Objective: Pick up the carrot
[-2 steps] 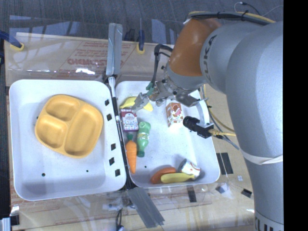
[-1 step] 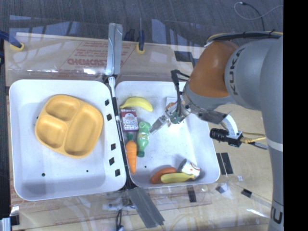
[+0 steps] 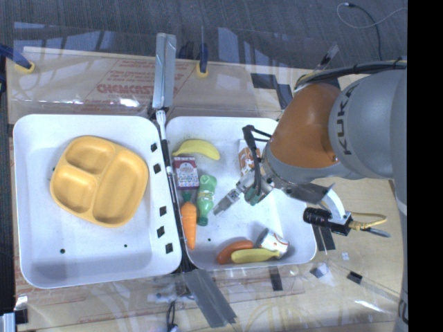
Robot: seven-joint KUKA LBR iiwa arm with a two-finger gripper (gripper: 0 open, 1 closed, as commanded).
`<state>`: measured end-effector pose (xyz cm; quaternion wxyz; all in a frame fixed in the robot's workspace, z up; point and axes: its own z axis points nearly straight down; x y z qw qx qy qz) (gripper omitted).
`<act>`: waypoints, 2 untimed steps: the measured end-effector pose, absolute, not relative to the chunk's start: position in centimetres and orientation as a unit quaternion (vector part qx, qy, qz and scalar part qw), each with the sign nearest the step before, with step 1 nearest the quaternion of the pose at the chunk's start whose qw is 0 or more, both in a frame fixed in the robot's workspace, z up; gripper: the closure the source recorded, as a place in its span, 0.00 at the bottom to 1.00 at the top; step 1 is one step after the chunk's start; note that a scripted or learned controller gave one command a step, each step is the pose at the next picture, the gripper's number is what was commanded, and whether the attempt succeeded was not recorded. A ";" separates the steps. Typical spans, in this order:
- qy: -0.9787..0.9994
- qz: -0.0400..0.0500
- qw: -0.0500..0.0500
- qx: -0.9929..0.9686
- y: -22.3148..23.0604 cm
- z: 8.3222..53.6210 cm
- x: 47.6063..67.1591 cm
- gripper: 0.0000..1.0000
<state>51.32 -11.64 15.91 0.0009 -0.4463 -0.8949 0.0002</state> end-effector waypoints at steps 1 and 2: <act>-0.883 0.000 0.001 -0.470 -2.1 19.2 53.3 0.00; -0.864 0.001 0.000 -0.503 -11.3 15.6 56.5 0.00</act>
